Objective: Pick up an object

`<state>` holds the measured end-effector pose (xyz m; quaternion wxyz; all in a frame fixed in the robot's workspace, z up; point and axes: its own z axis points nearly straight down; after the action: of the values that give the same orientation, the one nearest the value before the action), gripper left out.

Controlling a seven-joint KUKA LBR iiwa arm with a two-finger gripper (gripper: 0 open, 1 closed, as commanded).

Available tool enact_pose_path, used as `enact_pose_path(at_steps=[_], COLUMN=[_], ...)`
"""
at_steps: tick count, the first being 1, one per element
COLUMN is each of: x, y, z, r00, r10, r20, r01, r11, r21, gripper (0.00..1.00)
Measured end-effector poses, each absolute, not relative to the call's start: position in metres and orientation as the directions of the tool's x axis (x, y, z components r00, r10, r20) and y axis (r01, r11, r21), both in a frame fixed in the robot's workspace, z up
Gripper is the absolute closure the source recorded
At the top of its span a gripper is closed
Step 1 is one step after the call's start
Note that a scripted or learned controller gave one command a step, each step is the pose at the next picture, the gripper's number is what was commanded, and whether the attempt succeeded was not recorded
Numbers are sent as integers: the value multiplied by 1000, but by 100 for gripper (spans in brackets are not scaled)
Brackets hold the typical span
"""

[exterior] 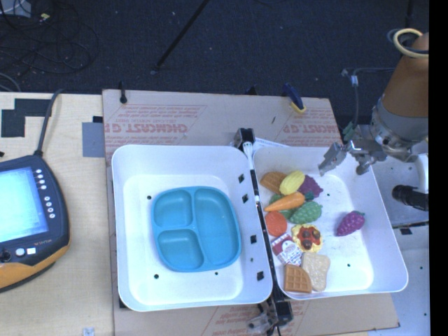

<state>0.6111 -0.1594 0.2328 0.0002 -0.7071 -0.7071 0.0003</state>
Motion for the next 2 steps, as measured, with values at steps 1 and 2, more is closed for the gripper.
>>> enact_pose_path(at_steps=[1, 2], x=[577, 625], y=[-102, -83], z=[101, 89], r00=[0, -3], r10=[1000, 1000], r20=[-1, 1], r01=[1000, 1000], r11=[0, 3], r21=[5, -1], gripper=[0, 0])
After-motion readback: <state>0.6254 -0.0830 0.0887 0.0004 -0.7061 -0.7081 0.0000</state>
